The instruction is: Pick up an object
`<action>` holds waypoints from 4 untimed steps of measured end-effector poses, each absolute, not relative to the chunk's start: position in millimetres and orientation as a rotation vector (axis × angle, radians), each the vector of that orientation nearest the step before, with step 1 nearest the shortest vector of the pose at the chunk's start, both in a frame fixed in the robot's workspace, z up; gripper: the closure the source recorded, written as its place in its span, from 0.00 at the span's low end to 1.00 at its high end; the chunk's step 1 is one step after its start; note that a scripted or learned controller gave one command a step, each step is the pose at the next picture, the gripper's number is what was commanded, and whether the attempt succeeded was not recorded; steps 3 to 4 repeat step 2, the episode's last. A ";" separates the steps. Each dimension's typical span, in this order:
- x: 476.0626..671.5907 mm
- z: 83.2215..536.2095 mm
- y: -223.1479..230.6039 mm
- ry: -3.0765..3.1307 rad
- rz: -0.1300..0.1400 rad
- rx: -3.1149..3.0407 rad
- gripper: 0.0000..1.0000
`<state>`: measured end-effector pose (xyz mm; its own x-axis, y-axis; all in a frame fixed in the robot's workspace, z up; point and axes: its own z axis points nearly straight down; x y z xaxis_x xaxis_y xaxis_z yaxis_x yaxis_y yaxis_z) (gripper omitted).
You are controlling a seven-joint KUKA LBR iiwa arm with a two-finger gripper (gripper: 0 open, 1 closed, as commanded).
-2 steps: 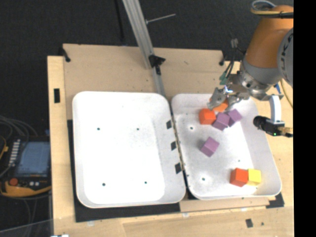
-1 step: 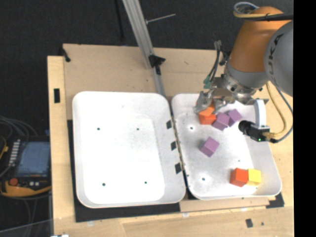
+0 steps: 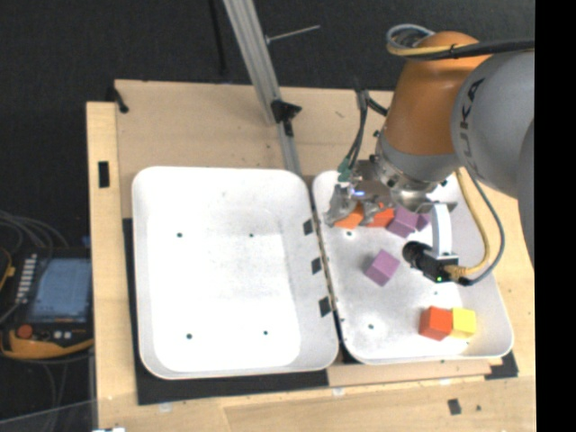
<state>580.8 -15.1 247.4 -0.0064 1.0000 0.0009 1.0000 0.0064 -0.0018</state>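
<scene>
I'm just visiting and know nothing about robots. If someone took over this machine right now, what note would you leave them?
Gripper: low in the right bin, at its upper left corner, over orange pieces; whether it grips anything cannot be told.
Things, all in the right bin: a purple block beside the gripper, a purple cube mid-bin, an orange cube touching a yellow cube at lower right.
Done: no pick confirmed.
Left: grasp one object and lift it.
</scene>
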 end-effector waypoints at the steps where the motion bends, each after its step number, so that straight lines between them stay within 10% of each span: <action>1: 566.1 254.8 31.1 -2.229 -0.002 -2.211 1.00; 4: 544.0 241.0 77.4 -2.227 0.002 -2.213 1.00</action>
